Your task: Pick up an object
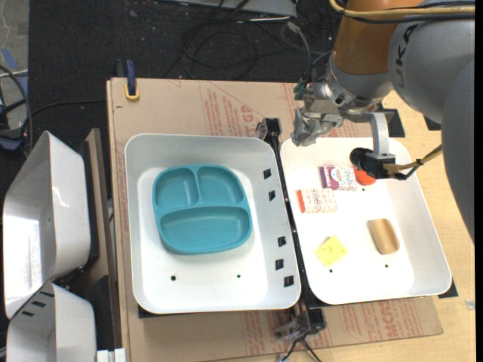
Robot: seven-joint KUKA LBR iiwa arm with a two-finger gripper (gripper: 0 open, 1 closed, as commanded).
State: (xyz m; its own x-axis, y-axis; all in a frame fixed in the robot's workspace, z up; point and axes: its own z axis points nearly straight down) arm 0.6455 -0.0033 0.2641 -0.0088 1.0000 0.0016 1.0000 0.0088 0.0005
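The end effector (309,130) hangs over the far left corner of the right bin (355,277), at its rim. Whether it is apart or together cannot be told from this angle, and nothing is seen held in it. No object is lifted yet; all candidates lie flat on the floor of the right bin. The nearest is the purple packet (337,177), a thin printed sachet toward the far middle of that bin, lying nearer the camera than the end effector and a little toward the bin's centre, its long axis running across the bin. Just beside it, toward the bin's left wall, lies the orange packet (317,200), equally flat and on the same axis. An orange item (365,176) sits near the purple packet, partly hidden, so its shape is unclear. The tan roll (384,236) lies in the right half of the bin, a rounded oblong with a matt surface, its long axis pointing roughly from near rim to far rim. The yellow block (330,251) lies in the near left part, small, squarish and turned corner-on. Judgement: the packets are closest but thin and hard to grip, while the roll offers more body. The left bin (204,277), adjoining the right bin on the desk (196,108), holds a teal divided plate (202,210).
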